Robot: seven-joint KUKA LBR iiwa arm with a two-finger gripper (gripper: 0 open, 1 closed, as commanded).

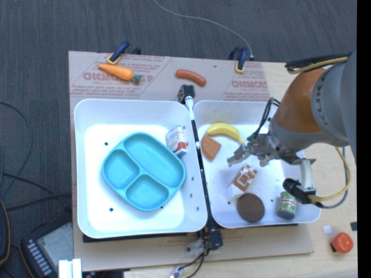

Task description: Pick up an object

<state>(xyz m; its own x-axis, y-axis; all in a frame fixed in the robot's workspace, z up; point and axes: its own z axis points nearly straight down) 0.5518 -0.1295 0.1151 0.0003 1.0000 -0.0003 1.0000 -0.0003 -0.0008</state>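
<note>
- Gripper (253,153): positioned over the right bin (304,216), above its middle; metal fingers splayed apart toward the left, nothing visible between them.
- Arm (316,106): enters from the right edge, orange band above the wrist, grey body over the right bin's far right corner.
- Small printed carton (244,178): lies in the right bin just below the gripper, tilted, apart from the fingers as far as can be judged.
- Banana (225,131): lies in the right bin near its top left corner, left of the gripper.
- Waffle-patterned brown piece (210,147): lies just below the banana, close to the divider between the bins.
- Dark brown round object (251,207): rests near the front wall of the right bin, below the carton.
- Small green jar (286,205): stands to the right of the brown round object, near the front right corner.
- Left bin (81,172): holds a blue compartment plate (143,171) at its middle.
- Small carton with red and blue print (177,140): sits at the plate's upper right edge, in the left bin.
- Surface (156,77): cardboard sheet with red lettering; carries a toy carrot (117,72) and a sausage (191,77) behind the bins.
- Orange object (342,243): lies off the cardboard at lower right.
</note>
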